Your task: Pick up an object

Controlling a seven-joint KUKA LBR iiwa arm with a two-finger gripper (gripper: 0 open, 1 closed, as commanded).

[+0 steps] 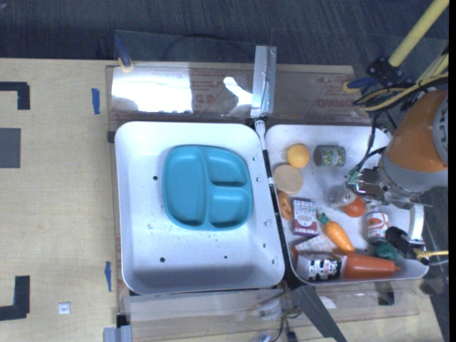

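Note:
The right bin (313,135) holds several small items: a yellow lemon (298,155), a green can (329,155), a tan round biscuit (288,178), a red box (304,216), a carrot (336,235), a red-labelled tin (376,226), a black-and-white can (322,267) and a long red-orange vegetable (369,266). My gripper (362,191) hangs low over the right half of this bin, directly above a small red-orange round piece (354,207). The arm's wrist hides how the gripper meets that piece.
The left bin (135,212) carries a blue divided plate (208,186). A dark green item (389,250) lies by the right bin's front right corner. The arm's orange band (425,144) and cables (388,91) crowd the right side. A metal divider (263,80) stands behind the bins.

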